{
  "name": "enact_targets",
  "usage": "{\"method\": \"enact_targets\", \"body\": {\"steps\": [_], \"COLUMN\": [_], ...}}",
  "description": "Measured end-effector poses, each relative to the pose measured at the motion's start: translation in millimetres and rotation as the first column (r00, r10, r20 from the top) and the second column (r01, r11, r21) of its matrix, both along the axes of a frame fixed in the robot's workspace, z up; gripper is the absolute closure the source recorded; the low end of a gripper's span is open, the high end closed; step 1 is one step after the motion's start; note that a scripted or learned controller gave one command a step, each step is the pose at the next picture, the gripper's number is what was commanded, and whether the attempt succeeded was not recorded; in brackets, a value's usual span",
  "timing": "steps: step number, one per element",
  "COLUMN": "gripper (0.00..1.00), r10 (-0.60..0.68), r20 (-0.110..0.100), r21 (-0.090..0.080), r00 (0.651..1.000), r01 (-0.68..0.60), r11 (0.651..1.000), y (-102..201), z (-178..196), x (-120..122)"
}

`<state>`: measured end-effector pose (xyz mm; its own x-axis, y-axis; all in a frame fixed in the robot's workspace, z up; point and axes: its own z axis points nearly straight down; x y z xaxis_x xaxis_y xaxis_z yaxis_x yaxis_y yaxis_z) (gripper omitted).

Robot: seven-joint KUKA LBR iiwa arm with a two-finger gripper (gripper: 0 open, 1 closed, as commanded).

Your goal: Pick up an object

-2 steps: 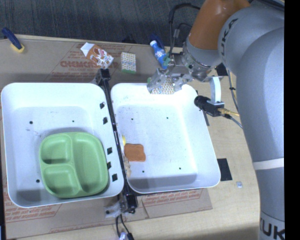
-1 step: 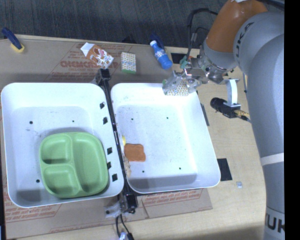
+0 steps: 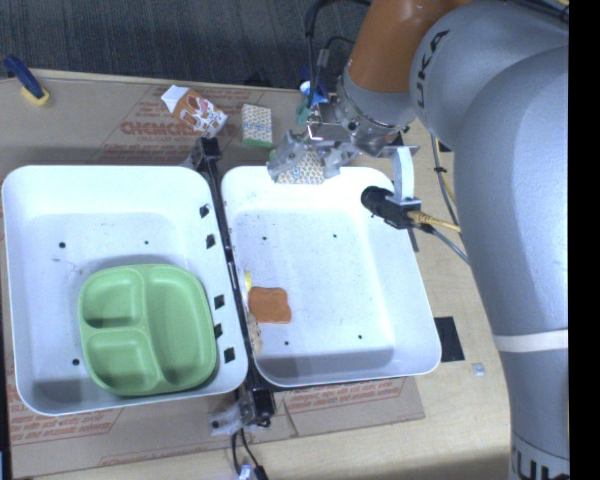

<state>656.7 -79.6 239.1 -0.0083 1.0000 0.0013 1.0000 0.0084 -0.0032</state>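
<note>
Patterned white pouch [image 3: 302,169], speckled with small dark dots, sits at the far rim of the right bin [image 3: 405,298], directly under the gripper [image 3: 315,153]. The metal fingers come down on its top edge and the pouch appears pinched between them, though the fingertips merge with the pouch and the grip is hard to confirm; whether the pouch is lifted clear of the rim or resting on it cannot be told. The gripper hangs from the wrist of the grey arm [image 3: 500,168], whose orange band [image 3: 400,28] is just above it, with cables [image 3: 325,28] looping behind.

Inside the right bin, near its left wall, lies a flat orange-brown piece [image 3: 270,305], well apart from the pouch. A black cylindrical fitting [image 3: 385,205] with a yellowish lead juts over the bin's right rim.

The left bin [image 3: 40,228] touches the right one along a line of black clips [image 3: 212,238]. In its near half rests a green divided tray [image 3: 146,328] with three compartments.

Both bins stand on a sheet of printed cardboard [image 3: 110,128]. Behind them on the cardboard lie a crumpled orange-and-white wrapper [image 3: 194,112] and, just beside it, a small pale square packet [image 3: 257,124]. A blue and yellow object [image 3: 26,80] is at the far left corner.
</note>
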Motion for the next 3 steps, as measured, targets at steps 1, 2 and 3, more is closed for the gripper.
{"method": "enact_targets", "body": {"steps": [1, 2, 3], "gripper": [1.0, 1.0, 1.0], "r10": [-0.004, -0.003, -0.001], "r20": [-0.002, -0.001, 0.0], "r21": [-0.003, -0.002, -0.002], "r00": [1.0, 1.0, 1.0], "r01": [0.004, 0.003, 0.001], "r11": [1.0, 1.0, 1.0], "y": [-57.7, -49.8, 14.3], "z": [-34.2, -18.6, -25.3], "x": [-0.9, -86.4, -70.6]}}
